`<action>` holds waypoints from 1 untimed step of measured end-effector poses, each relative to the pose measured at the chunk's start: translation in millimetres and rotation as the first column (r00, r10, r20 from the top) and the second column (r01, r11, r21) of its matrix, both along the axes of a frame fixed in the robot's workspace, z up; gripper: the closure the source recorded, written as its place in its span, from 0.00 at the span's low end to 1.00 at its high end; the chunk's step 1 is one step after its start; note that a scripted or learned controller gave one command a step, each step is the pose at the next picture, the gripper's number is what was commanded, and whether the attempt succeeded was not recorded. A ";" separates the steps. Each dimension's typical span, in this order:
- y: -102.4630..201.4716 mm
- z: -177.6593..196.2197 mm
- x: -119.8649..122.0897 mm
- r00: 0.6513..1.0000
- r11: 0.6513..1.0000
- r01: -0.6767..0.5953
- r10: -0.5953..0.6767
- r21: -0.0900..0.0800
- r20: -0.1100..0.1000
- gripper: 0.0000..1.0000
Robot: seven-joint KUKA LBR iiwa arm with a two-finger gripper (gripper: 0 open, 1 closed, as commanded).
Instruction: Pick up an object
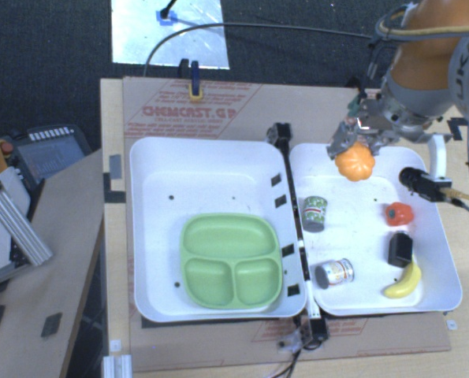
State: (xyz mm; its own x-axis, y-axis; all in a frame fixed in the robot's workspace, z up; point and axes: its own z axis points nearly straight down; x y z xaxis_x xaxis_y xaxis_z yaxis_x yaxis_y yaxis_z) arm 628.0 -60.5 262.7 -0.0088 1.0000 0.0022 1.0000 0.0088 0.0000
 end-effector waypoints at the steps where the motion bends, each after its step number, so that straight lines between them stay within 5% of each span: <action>1: 47.8 -15.1 -31.7 1.000 1.000 0.000 0.000 0.000 -0.002 1.00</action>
